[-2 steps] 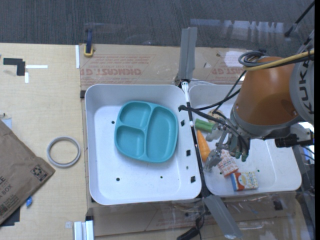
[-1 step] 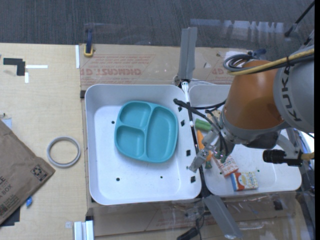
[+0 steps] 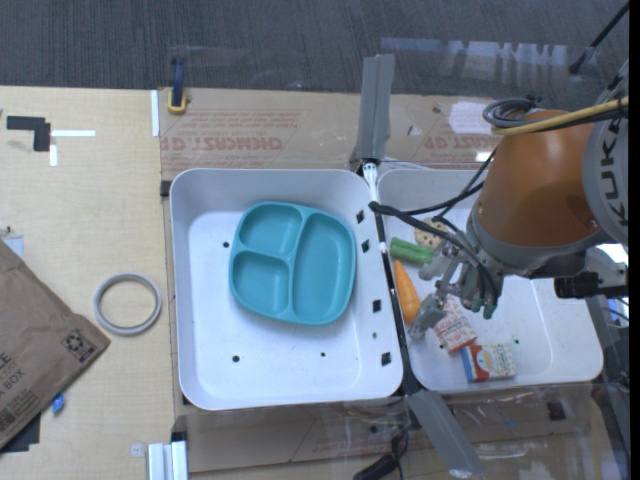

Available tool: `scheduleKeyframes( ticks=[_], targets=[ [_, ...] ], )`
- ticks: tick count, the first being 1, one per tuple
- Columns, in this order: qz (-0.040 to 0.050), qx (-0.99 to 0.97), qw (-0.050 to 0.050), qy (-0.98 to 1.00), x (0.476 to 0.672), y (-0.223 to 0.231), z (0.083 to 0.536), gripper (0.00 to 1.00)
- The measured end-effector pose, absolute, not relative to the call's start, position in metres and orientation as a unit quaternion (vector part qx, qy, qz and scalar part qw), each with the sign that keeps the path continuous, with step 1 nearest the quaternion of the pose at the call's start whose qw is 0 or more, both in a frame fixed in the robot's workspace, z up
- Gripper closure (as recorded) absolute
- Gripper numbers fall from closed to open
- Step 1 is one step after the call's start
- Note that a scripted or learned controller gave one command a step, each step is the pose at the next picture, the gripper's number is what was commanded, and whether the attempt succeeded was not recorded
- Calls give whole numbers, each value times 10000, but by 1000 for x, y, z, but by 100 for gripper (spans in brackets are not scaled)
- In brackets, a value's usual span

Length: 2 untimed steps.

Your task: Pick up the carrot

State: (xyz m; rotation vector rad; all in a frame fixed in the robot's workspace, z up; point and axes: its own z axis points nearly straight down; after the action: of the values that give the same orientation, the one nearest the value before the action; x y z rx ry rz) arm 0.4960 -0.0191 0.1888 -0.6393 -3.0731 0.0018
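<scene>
The orange carrot [image 3: 405,290] lies in the right bin [image 3: 560,368], close along its left wall, pointing toward the front. My gripper [image 3: 441,306] hangs low over that bin just right of the carrot. One grey fingertip [image 3: 426,318] sits beside the carrot's front end. The fingers stand open with nothing between them, and the carrot is outside them. The orange band and wrist [image 3: 535,188] hide the bin's back right part.
A green item [image 3: 412,251] lies just behind the carrot. A red-and-white packet [image 3: 457,330] and a small carton [image 3: 490,361] lie under and in front of the gripper. A teal divided plate [image 3: 295,263] sits in the left bin [image 3: 200,358]. A tape ring [image 3: 127,302] rests on the bench.
</scene>
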Motion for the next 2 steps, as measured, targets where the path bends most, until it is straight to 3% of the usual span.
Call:
scheduleKeyframes(
  ticks=[1, 2],
  targets=[
    [20, -4176, 26, -9086, 478, 29, 188, 0],
    [9, -2213, 25, -9752, 478, 22, 189, 0]
  ],
)
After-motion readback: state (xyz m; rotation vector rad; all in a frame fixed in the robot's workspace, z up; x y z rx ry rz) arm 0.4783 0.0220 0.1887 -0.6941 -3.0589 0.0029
